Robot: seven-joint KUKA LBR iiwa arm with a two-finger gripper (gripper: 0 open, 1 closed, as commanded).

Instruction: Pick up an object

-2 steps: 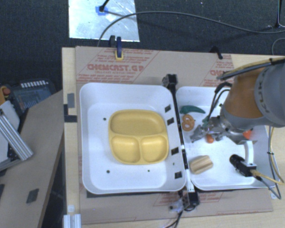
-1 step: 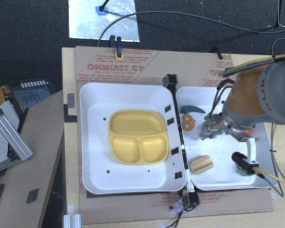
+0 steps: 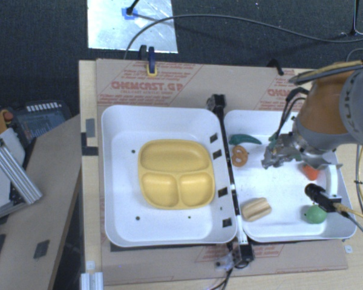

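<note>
the gripper [image 3: 277,156] hangs just right of the pretzel [image 3: 239,156]; its grip state can't be told.

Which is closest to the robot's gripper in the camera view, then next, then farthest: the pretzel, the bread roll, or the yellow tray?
From the gripper:
1. Pretzel, just to its left in the right bin.
2. Bread roll, lower down near that bin's front edge.
3. Yellow tray, across the divider in the left bin.
</note>
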